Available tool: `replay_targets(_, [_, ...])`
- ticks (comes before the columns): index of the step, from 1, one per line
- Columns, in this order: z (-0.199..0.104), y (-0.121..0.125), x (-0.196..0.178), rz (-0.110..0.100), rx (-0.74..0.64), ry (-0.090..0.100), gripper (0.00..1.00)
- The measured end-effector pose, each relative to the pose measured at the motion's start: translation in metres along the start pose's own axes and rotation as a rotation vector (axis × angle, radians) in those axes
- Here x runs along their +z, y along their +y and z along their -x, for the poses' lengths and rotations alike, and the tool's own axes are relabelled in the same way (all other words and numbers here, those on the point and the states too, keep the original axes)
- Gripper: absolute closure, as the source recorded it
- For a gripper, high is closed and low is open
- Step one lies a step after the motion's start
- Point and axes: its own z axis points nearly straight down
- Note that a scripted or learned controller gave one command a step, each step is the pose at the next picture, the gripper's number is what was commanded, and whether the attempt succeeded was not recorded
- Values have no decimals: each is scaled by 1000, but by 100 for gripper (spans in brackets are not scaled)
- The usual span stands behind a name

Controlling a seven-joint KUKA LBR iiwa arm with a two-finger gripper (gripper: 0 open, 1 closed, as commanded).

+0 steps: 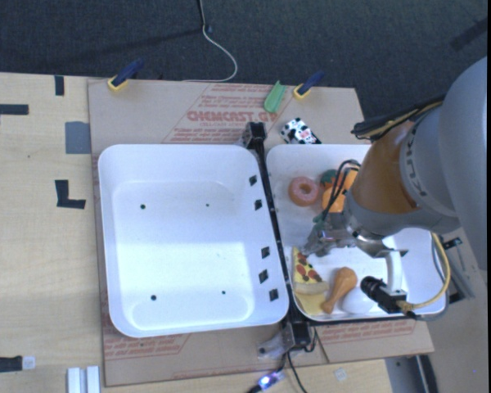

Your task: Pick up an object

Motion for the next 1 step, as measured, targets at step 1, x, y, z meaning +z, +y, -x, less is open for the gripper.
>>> replay_targets(1, [8, 90, -1, 8, -5, -2, 100])
